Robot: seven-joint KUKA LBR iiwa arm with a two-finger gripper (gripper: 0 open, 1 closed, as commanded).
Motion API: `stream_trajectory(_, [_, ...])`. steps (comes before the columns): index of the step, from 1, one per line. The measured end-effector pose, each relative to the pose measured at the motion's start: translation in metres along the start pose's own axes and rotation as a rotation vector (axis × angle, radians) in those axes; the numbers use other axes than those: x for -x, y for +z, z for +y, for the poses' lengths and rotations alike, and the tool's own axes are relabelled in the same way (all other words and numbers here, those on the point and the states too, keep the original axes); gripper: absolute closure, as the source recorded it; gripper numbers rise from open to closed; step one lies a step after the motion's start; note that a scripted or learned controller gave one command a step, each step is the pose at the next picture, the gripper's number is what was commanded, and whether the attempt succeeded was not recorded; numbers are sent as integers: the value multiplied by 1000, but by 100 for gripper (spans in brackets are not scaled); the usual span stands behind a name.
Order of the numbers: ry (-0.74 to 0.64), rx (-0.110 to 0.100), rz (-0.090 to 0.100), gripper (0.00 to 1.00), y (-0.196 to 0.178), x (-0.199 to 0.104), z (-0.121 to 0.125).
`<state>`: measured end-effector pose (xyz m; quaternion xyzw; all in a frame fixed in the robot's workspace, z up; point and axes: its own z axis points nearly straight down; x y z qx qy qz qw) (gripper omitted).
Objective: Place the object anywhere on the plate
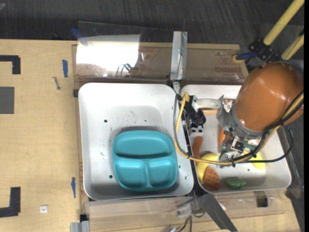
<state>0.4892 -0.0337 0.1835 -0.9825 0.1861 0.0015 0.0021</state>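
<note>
In the camera view the gripper (231, 151) hangs low in the right bin (282, 175), just beside small toy foods (211, 170); whether it grips one I cannot tell. The teal plate (145, 159) lies well left, in the left bin (96, 115).

Plate (145, 159) in left bin (91, 129); arm (265, 98) & food items (211, 173) in right bin (277, 178).

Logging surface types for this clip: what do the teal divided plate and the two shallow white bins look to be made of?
The teal divided plate, lying in the left white bin, looks like moulded plastic: uniform colour, rounded compartment ridges, soft matte sheen. Both bins, the right white bin included, seem to be smooth plastic or coated metal; their glossy, glare-washed walls leave that open.
</note>
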Motion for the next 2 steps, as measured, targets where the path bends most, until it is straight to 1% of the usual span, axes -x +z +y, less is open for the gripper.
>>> stream_trajectory(1, [-174,0,0,100,0,21,-53])
stream_trajectory(2, [-172,1,0,0,0,20,-52])
